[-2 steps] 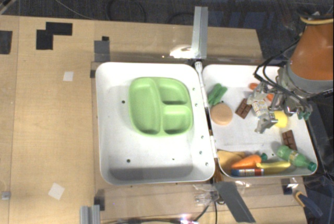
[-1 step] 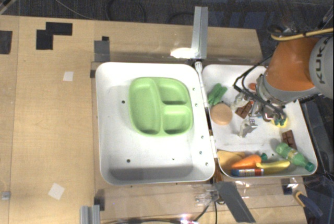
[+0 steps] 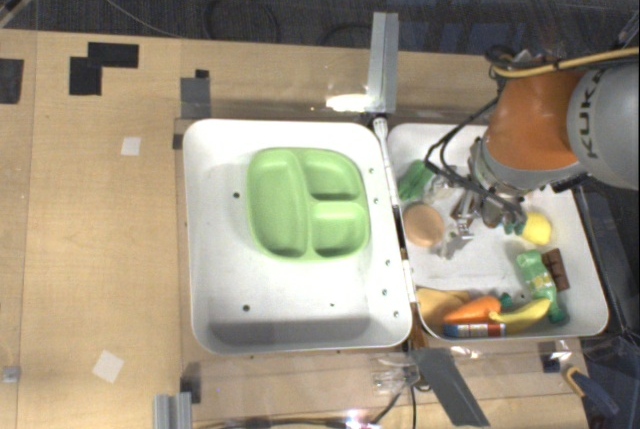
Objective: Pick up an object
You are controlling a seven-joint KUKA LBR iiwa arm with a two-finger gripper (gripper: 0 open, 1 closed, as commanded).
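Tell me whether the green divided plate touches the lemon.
Apart. The camera view shows the green divided plate in the left bin and the lemon in the right bin.

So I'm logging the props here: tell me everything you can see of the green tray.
The green tray looks like matte light-green plastic with rounded corners. It has one long compartment on its left and two smaller ones on its right. It lies flat in the upper middle of the left bin, touching only the bin floor, with nothing visible in it.
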